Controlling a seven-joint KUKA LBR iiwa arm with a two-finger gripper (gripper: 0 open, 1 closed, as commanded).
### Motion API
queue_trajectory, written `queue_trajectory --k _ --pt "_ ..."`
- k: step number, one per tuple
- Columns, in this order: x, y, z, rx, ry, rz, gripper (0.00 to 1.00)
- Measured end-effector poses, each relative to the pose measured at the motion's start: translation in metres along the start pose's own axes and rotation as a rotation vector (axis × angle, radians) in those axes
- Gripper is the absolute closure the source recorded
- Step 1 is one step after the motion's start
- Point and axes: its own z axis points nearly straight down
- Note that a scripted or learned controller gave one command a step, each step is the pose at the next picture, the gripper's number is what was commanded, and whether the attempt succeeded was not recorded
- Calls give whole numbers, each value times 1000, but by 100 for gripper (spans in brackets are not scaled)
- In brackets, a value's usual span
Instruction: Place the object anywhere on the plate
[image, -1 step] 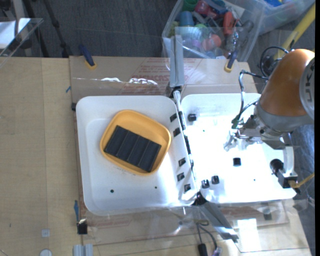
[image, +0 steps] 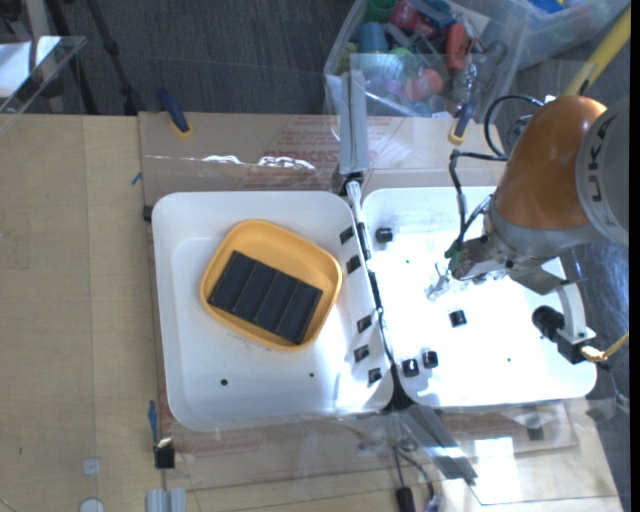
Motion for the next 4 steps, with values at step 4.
queue_trajectory --k 4 --pt "19 74 -1 -6 -4 -618 100"
